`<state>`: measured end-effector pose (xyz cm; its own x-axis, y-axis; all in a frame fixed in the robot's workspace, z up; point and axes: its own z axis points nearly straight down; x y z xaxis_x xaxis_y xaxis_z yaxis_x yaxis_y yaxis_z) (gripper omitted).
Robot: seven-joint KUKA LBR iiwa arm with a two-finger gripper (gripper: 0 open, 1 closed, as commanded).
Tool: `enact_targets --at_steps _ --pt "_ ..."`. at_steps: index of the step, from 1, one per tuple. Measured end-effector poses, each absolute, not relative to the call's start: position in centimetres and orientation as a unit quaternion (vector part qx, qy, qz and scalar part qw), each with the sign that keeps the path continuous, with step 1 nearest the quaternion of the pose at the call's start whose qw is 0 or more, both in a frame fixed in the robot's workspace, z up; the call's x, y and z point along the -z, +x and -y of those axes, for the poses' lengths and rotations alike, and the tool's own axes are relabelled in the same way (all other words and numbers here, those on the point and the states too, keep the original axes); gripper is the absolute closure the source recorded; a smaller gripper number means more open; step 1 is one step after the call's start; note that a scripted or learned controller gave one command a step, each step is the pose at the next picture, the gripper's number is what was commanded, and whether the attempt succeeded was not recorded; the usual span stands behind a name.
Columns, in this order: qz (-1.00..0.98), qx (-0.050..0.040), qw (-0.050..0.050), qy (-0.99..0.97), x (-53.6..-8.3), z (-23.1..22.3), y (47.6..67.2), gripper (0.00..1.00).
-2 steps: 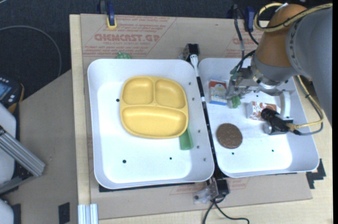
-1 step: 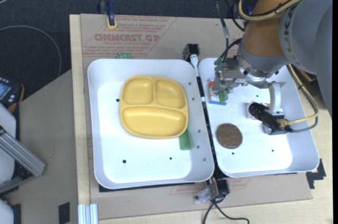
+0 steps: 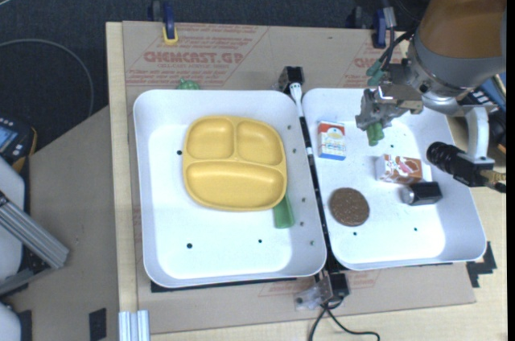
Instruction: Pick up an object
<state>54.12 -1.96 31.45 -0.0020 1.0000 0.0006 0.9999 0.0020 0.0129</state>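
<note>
Hovering above far part of right bin (image 3: 438,244): gripper (image 3: 376,122), spread unreadable from this angle. At its tip, green bit (image 3: 375,133): held or not, cannot tell. Nearest candidate: small carton (image 3: 331,140), just beside gripper toward view's left, long axis far-to-near. Near, camera side, toward view's right: red-white packet (image 3: 401,168). Farther, camera side: brown disc (image 3: 349,206). Judged: short sideways shift before descent.

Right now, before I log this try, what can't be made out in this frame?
All in the camera view:
Green object in the left bin: one end is hidden under the yellow plate.
Gripper: the wrist above covers it, so whether it holds anything cannot be told.
Small carton in the right bin: print too small to read.
Dark object beside it: too small to identify.
</note>
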Motion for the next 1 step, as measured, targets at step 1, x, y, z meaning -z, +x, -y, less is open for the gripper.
enact_targets --at_steps 1 --pt "-0.709 0.0007 -0.002 0.706 -32.12 -2.43 49.02 1.0"
